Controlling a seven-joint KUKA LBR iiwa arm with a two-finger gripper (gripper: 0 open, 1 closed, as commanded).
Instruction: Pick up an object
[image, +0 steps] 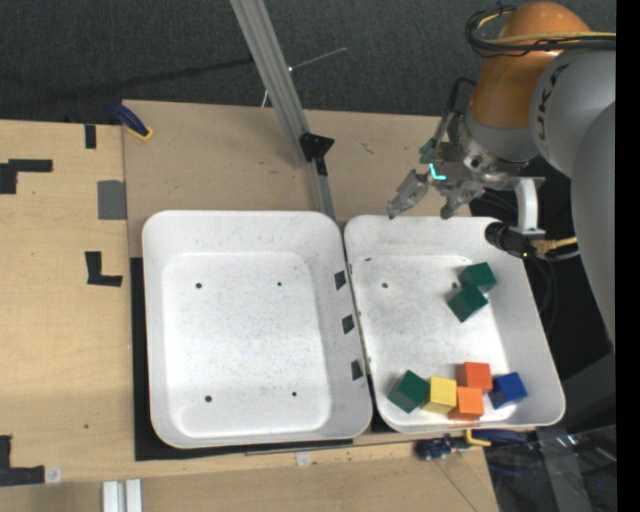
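Your gripper (428, 201) hung with its two fingers spread apart and nothing between them, one finger tip (400, 205) reaching toward 9 o'clock and the other nearer the wrist. It sat just over the far rim of the right bin (420, 222), at about 12 o'clock of that bin, not yet down among the blocks.

From those fingers, the nearest candidates lay toward 5 o'clock: two dark green blocks (472, 290), touching or very nearly so, one stacked toward the far side and one turned at an angle just below it. Neither showed a marked long axis; they read as near cubes, so your finger alignment mattered less than clearing the neighbour.

Further out, at about 6 o'clock from the fingers and well apart from them, a cluster sat against the near wall of the same bin: a green block (408, 390), a yellow block (443, 391), two orange blocks (472, 388) and a blue block (508, 388), packed side by side. I judge that huddle harder to enter cleanly.

The left bin (240, 228) lay at 8 o'clock, holding no blocks you needed. So the move you faced was a short reach down and toward 5 o'clock.
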